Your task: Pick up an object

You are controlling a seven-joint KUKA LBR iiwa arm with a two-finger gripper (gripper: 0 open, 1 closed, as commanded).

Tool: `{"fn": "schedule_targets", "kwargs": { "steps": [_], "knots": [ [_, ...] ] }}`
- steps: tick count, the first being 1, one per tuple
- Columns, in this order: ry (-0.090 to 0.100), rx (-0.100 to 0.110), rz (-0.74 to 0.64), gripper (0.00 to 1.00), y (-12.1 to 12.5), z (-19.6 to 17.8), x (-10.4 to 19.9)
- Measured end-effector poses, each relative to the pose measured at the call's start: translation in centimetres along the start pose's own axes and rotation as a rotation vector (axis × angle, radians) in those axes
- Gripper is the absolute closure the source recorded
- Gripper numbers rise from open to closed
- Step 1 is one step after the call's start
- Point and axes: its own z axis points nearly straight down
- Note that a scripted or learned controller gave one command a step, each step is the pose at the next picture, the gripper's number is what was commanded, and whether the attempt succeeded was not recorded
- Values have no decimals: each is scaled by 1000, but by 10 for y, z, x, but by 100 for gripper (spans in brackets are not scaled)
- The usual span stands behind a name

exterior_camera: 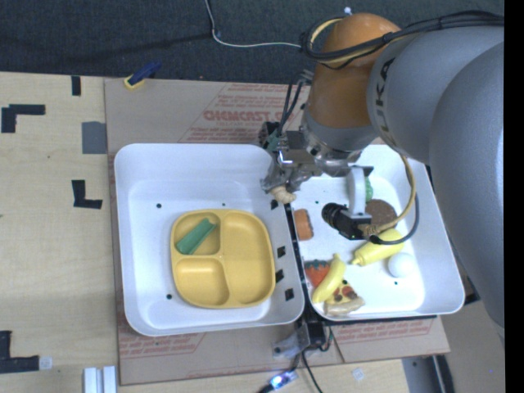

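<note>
Beige item [283,193] in gripper [281,188], over bins' divide

The bench [49,244] is pale wood with black tape marks on its left side. A cardboard sheet [205,113] lies flat on it, carrying two white bins side by side, the left bin [139,219] touching the right bin [434,260] along the middle.

Two bins side by side on the surface [49,219]. Left bin [139,178] — divided tray [237,260] inside. Right bin [434,277] — small items clustered.
</note>
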Motion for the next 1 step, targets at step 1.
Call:
{"fn": "schedule_targets", "kwargs": {
  "steps": [1],
  "knots": [
    [-1, 2, 0, 100, 5, 9, 4]
  ]
}}
